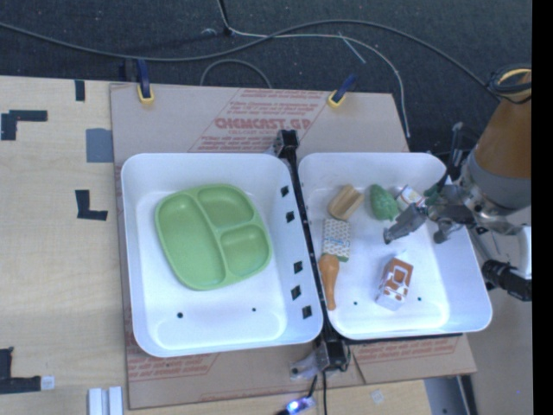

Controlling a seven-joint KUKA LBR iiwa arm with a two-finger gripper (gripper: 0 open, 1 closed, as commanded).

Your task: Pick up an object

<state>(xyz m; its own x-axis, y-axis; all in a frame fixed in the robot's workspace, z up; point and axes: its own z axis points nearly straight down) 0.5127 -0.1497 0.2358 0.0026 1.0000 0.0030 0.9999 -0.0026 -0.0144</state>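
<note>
The right bin (449, 314) holds several small objects. A tan block (345, 201) and a green lump (384, 201) lie toward its far side, with a small white piece (408, 197) beside them. A patterned packet (337, 238) and an orange carrot-like piece (330, 277) lie along the left wall. A red and white carton (396, 282) sits near the middle. My gripper (421, 230) hangs over the bin's right half, above and just beyond the carton, its two dark fingers spread open with nothing between them.
The left bin (147, 318) holds a green divided plate (212, 236). A black divider (298, 232) runs between the bins. Cables lie on the dark floor beyond the bench. The arm's orange band (510, 137) stands at the right.
</note>
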